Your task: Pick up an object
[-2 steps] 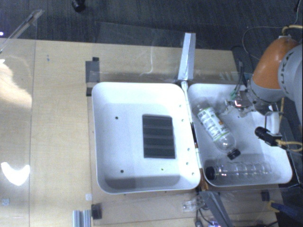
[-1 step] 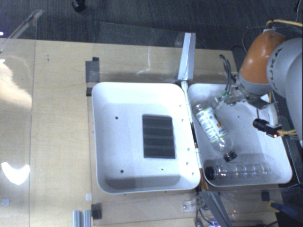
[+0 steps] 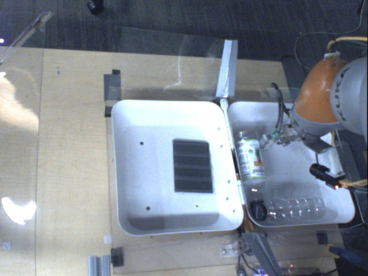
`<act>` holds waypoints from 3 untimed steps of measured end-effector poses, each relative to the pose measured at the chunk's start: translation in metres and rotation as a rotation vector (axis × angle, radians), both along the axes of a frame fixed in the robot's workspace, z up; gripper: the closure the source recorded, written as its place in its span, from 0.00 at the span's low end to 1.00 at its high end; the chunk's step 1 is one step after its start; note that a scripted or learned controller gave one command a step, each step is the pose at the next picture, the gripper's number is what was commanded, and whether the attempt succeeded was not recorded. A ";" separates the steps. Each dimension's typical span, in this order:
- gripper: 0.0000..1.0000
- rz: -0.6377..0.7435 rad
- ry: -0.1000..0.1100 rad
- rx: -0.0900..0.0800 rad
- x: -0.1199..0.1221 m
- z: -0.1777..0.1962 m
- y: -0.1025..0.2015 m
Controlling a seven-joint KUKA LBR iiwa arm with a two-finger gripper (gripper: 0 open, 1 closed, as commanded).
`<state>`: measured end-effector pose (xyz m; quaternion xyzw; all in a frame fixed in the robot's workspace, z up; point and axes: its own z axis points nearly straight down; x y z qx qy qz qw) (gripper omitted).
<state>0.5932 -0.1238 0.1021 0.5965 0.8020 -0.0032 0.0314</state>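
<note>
Risk is sitting with the small green-and-white labelled can lying against the right white bin's left wall (gripper hovering just beside it, grip state impossible to tell), where a closing grasp may be striking that wall.

white bins, green-labelled bottle, orange-banded arm
</note>
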 end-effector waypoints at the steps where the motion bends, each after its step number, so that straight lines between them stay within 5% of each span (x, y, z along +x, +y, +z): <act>1: 0.00 0.170 0.005 -0.001 -0.014 -0.002 -0.003; 2: 0.00 0.218 0.035 0.000 0.002 -0.007 -0.005; 3: 0.00 0.147 0.035 0.003 0.005 -0.008 -0.004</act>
